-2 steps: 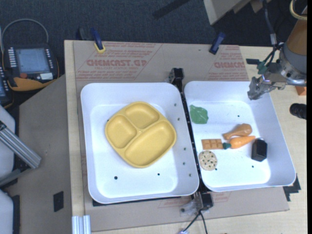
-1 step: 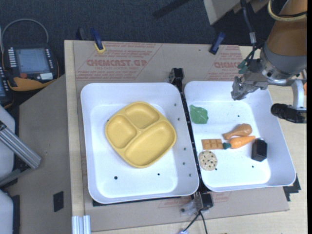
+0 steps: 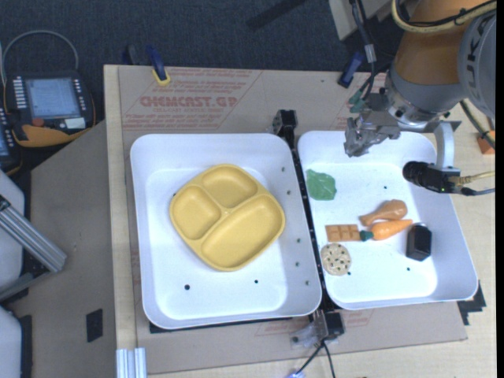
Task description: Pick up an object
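We see the hand (image 3: 359, 146) hanging over the right bin's (image 3: 449, 282) far edge; whether it is apart or together we cannot tell. Below it lie a green piece (image 3: 321, 185), a drumstick (image 3: 385, 210), a carrot (image 3: 389, 229), a cracker (image 3: 342, 232), a cookie (image 3: 336, 258) and a black block (image 3: 418, 242). A yellow divided plate (image 3: 227, 216) sits in the left bin (image 3: 157, 290)
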`<action>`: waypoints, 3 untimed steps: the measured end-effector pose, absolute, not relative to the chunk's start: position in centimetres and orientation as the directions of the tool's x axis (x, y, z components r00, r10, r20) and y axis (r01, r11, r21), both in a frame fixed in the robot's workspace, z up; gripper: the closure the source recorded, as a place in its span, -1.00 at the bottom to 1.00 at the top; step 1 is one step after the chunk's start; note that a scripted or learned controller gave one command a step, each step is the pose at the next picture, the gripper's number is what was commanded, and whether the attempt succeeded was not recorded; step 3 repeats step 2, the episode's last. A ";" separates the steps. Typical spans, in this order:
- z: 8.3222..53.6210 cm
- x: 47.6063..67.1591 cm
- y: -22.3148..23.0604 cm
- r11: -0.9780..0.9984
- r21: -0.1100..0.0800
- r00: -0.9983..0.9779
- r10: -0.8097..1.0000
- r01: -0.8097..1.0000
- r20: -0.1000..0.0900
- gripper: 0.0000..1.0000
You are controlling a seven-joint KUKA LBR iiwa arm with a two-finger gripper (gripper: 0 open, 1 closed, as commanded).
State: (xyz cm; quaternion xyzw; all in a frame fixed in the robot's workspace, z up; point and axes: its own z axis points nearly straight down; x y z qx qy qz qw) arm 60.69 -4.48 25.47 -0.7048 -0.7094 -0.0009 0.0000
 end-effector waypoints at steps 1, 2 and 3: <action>25.2 60.3 0.1 0.006 -0.002 -0.006 1.000 1.000 0.002 1.00; 24.6 61.3 5.7 0.007 0.002 -0.007 1.000 1.000 0.002 1.00; 24.6 61.3 5.7 0.007 0.002 -0.007 1.000 1.000 0.002 1.00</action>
